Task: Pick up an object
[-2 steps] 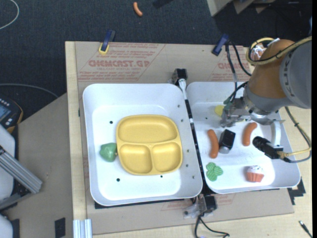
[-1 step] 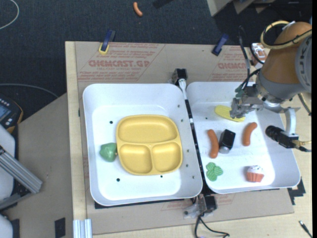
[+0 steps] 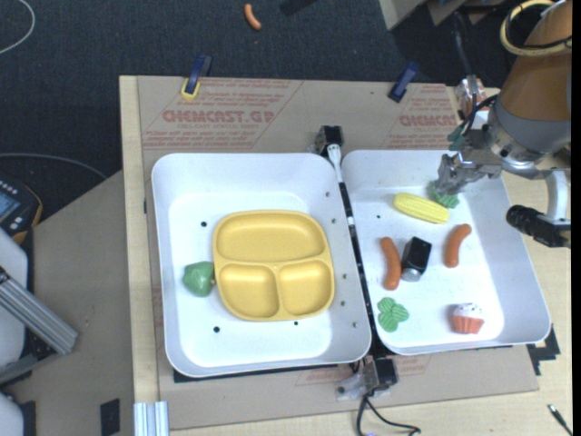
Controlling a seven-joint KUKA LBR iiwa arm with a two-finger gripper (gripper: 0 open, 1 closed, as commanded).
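**Over the right bin: gripper beside the corn**

Overhead, two white bins sit side by side on the bench; the arm [image 3: 536, 89] reaches in from the right, its gripper [image 3: 448, 187] low over the far part of the right bin [image 3: 517, 271], just beside the right end of the corn [image 3: 422, 209]; whether it touches the corn cannot be told, and whether the tool is open or closed cannot be told either, since it is small and partly blurred; nothing can be seen held in it.

Near the corn, toward the front, lie two sausages: one [image 3: 390, 262] left of a black block [image 3: 416, 256], almost touching it; the other [image 3: 457, 244] to the block's right, tilted and apart from it; at the front of this bin rest a green leaf [image 3: 392, 314] and, well to its right, a cupcake [image 3: 467, 318].

Meanwhile the left bin [image 3: 182, 189] holds a yellow tray [image 3: 272, 263] with three compartments, lying flat near the middle; a green lump [image 3: 198, 278] touches the tray's left edge.

On the dark floor beyond the bench lies a small orange piece [image 3: 252, 16].
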